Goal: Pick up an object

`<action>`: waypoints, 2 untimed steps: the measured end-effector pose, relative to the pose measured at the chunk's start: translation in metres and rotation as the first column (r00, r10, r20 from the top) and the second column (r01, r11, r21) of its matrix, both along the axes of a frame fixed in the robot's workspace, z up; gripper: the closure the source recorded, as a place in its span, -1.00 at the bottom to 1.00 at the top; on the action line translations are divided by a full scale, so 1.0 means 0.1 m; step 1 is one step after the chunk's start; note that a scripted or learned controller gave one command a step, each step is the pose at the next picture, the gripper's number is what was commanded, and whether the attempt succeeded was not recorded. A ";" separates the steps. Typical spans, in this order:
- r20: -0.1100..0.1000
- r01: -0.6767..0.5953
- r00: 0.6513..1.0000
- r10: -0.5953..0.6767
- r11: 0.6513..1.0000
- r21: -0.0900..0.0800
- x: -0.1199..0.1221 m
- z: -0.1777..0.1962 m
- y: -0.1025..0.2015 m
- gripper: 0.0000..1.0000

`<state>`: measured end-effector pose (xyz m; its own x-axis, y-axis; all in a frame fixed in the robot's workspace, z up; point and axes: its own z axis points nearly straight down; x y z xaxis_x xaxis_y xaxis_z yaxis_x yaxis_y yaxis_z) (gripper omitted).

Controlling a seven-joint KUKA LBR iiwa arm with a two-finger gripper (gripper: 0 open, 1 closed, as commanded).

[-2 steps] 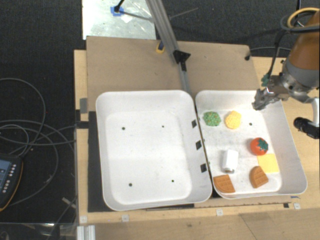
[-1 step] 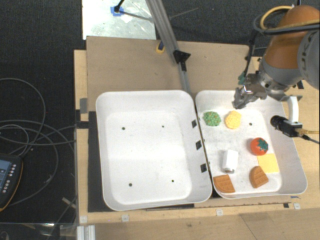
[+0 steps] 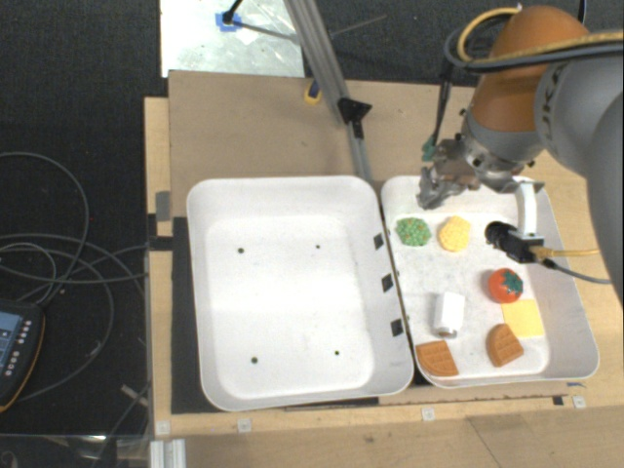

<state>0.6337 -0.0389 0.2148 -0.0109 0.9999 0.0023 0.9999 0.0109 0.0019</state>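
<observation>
Your gripper point(image 3: 434, 195) hovers upper right above the green piece point(image 3: 412, 231), fingers' state impossible to tell; descend off-centre and it may skid toward the yellow piece point(image 3: 453, 234).

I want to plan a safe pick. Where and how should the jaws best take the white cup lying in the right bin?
Probably across the middle of the white cup, coming straight down from above. It lies on its side with bare floor left and right, so its two long sides are free. The waffle sits close below it; avoid closing along that direction.
</observation>
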 end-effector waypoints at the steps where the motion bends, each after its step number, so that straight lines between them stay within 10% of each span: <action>1: 0.002 -0.001 1.000 0.001 1.000 0.001 0.10 0.07 0.64 1.00; 2: 0.001 0.001 1.000 -0.001 1.000 0.000 0.17 0.04 1.09 1.00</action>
